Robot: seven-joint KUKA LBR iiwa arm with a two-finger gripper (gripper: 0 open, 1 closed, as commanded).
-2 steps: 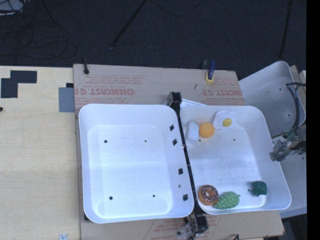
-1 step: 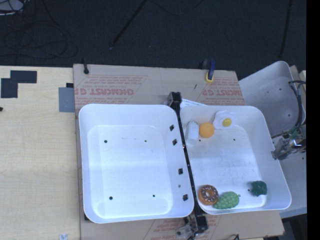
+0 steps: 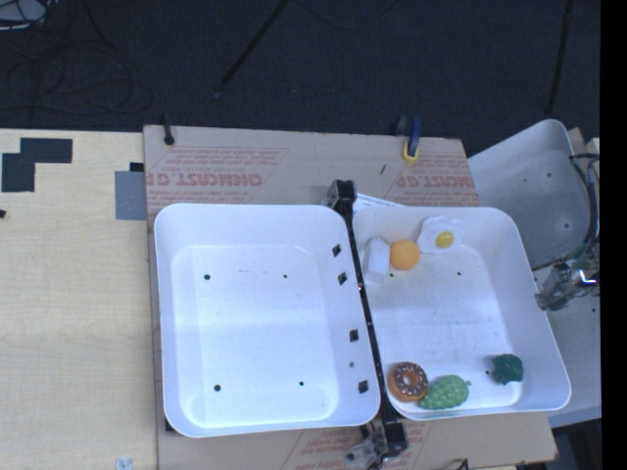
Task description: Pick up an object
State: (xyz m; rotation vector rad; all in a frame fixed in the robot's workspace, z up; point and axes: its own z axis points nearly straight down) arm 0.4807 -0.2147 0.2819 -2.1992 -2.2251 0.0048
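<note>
Camera view looks down on a big brown cardboard sheet (image 3: 294,164) in the middle of the frame. Two white bins sit on it, side by side and touching. The left bin (image 3: 171,262) fills the lower middle. The right bin (image 3: 534,302) is at the lower right.

The grey arm (image 3: 539,179) comes in at the right of the frame, past the right bin's edge. Its gripper (image 3: 560,290) is a small dark shape just beside the right rim of that bin. It is too small and blurry, so I cannot tell if it is open or closed, and nothing can be seen in it.

All the toys lie in the right bin. Along the bottom edge are green grapes (image 3: 446,393) touching a donut (image 3: 407,381), with a little broccoli (image 3: 506,368) near them in the lower right corner. Near the top are a fried egg (image 3: 441,236), an orange ball (image 3: 405,255) and a small white piece (image 3: 378,257) touching the ball.
</note>
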